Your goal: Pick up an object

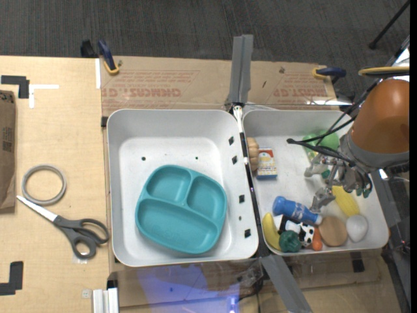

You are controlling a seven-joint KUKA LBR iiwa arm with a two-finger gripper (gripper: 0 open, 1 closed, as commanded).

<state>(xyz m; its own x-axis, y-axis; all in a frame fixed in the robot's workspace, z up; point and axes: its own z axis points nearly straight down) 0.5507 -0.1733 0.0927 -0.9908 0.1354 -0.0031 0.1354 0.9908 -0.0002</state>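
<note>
The right bin [296, 119] holds several small objects: a blue bottle [292, 209], a yellow banana [268, 229], a green lump [290, 241], a black-and-white toy [303, 230], a tan round piece [333, 231], a white egg [357, 227], a yellow fruit [346, 202] and a small carton [265, 163]. My gripper [324, 194] hangs low over the middle right of this bin. It sits just right of the blue bottle and left of the yellow fruit. Nothing shows in its grasp.
The left bin [124, 135] carries a teal divided plate [181, 208]. Scissors [68, 227] and a tape roll [43, 184] lie on the bench at the left. A green object [329, 140] and dark cables cross the right bin's back, beneath the arm's orange band [389, 113].
</note>
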